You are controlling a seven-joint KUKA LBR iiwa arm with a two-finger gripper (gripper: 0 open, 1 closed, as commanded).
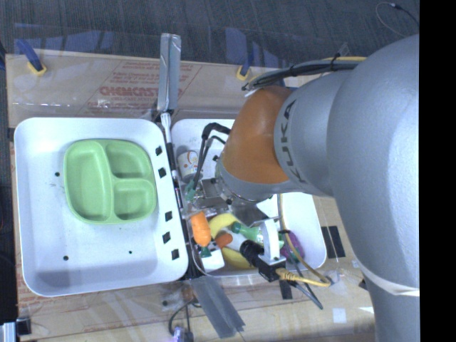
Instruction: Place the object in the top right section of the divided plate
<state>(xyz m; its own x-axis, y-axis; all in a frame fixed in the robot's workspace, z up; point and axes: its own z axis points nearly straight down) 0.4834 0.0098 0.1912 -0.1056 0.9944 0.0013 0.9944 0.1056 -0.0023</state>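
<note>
Orange carrot [200,229] lies lengthwise toward the bench's near edge.

Left bin [43,262]: I see bare white floor all round the green divided plate [110,180], widest below it and to its left. All three plate sections lie open from above, nothing in them.

Right bin [313,219]: crowded. The arm [320,134] hangs over most of it. Below the wrist lies a tight heap: carrot [201,229], yellow piece [222,224], green piece [249,231], purple bit [295,248]. I find little bare floor between them.

The divider wall [169,191] between bins, with black clips, stands in any crossing path.
</note>
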